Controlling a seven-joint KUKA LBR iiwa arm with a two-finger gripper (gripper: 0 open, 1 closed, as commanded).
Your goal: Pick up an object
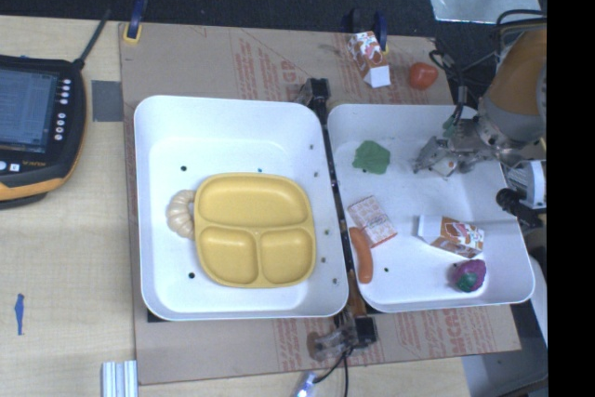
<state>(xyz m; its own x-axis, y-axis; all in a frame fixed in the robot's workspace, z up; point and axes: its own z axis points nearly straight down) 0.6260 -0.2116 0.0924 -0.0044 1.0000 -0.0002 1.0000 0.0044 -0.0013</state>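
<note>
Gripper (437, 159) hovers low over right bin (409, 293), near green item (373, 156), positioned for descent; finger state cannot be told.

There are 2 white bins (149, 200) and 1 yellow tray (253, 230). Cartons (370, 220) number 3. There is 1 carrot (362, 255), 1 tomato (422, 75).

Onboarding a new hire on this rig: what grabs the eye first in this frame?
The big yellow divided tray dominating the left bin, with a tan, garlic-like object tucked against its left edge. Next, the right bin scattered with small items: a green lump, a purple one and an orange carrot-like piece. The gripper hangs over that bin's upper right.
</note>
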